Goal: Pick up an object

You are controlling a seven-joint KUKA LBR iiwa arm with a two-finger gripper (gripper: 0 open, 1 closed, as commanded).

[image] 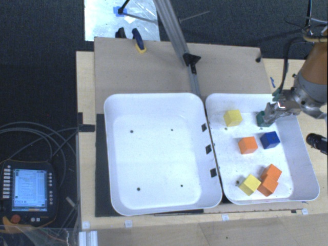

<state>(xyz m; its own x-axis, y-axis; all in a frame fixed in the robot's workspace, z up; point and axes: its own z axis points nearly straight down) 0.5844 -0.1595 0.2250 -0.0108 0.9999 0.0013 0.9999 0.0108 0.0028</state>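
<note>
I see a tan bench (pixel 154 65) on dark carpet (pixel 41 60). No writing I can read. The gripper (pixel 265 118) hangs over the right bin's (pixel 302 188) back edge; jaw state unclear.

The arm (pixel 313 81) is grey and rounded, with an orange band (pixel 319 60) just above the wrist. Black cables (pixel 287 60) loop beside that band. Below the wrist sits a pale metallic block, and the gripper (pixel 264 118) ends in dark green-tinted fingers.
</note>
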